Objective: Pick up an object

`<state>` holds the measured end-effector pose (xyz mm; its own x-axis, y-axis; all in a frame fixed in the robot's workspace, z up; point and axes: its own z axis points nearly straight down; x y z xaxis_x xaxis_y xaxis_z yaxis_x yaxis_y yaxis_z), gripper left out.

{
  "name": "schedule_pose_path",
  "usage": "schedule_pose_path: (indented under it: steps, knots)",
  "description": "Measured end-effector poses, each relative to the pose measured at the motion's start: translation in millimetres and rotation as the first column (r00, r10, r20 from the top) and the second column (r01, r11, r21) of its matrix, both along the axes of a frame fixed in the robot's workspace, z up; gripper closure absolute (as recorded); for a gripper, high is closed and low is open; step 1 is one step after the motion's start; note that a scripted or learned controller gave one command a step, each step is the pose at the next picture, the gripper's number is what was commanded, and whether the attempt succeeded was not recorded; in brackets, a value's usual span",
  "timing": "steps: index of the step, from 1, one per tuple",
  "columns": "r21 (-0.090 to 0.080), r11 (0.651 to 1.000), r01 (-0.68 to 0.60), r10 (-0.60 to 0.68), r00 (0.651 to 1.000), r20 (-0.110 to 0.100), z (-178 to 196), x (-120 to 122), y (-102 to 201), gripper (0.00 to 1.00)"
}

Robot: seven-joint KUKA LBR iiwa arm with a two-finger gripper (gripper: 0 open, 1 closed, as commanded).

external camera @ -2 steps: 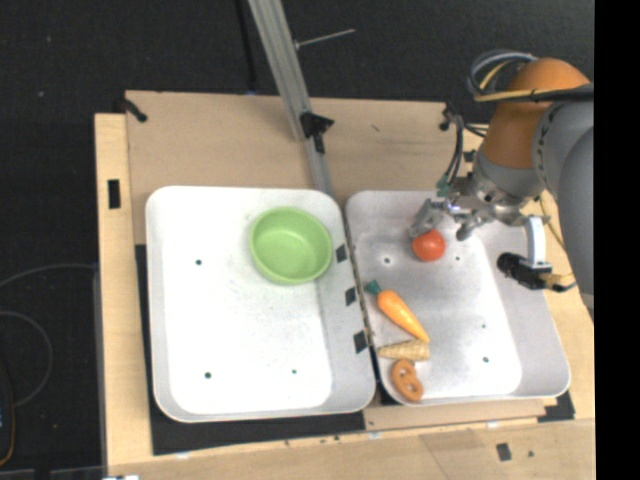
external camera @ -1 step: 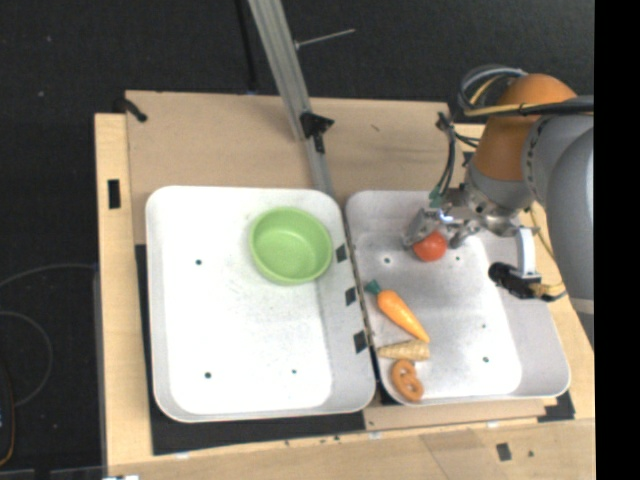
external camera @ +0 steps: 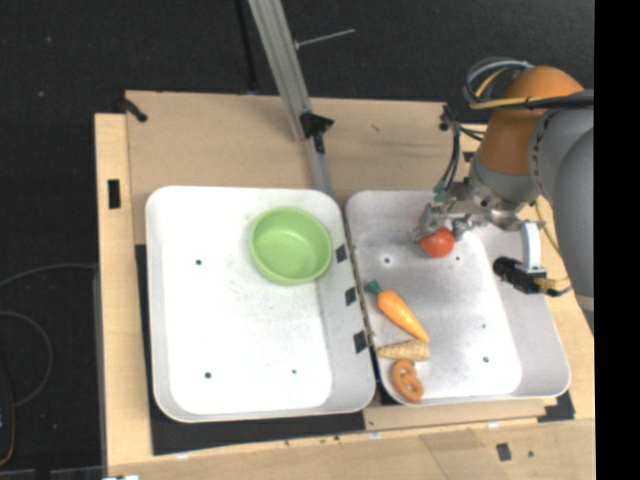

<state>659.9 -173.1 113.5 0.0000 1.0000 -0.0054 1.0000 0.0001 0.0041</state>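
A: Which step is this, by your reading?

B: The grasp itself, I think. The claw (external camera: 440,230) sits low over the far part of the right bin (external camera: 520,368), and a small red tomato (external camera: 436,244) lies right at its tip, touching it or nearly so.

A: Does it have hold of the tomato?

B: I can't tell. The wrist and cabling cover the tips from this angle, so whether the claw is spread or closed is hidden, and I see nothing clearly clamped.

A: What does the next move call for?

B: If it hasn't closed, it needs to centre on the tomato and close; a round, smooth thing like that would likely roll aside if caught off-centre. If it has closed, a straight lift would show whether the tomato comes up with it.

A: Anything else to pick?

B: In the same bin, near the dividing edge, an orange carrot (external camera: 401,312), a pale parsnip-like piece (external camera: 404,350) just below it, and an orange-red round slice (external camera: 407,380) at the near corner. They're well apart from the claw. The left bin (external camera: 190,368) holds a green bowl (external camera: 291,246).

A: Any brands, labels, writing?

B: None I can read. The bins show a few dark dots, and the table (external camera: 200,138) has black tape marks, but no lettering.
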Motion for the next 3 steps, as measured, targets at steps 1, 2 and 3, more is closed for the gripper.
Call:
schedule_pose_path:
  steps: [1,2,3]
  knots:
    - [0.004,1.0,0.003,-0.003,1.0,0.004,65,-2,-1,1.0]
    - [0.004,1.0,-0.002,0.002,1.0,-0.002,107,2,-4,1.0]
    - [0.005,1.0,-0.003,0.003,1.0,0.0,133,3,-5,1.0]
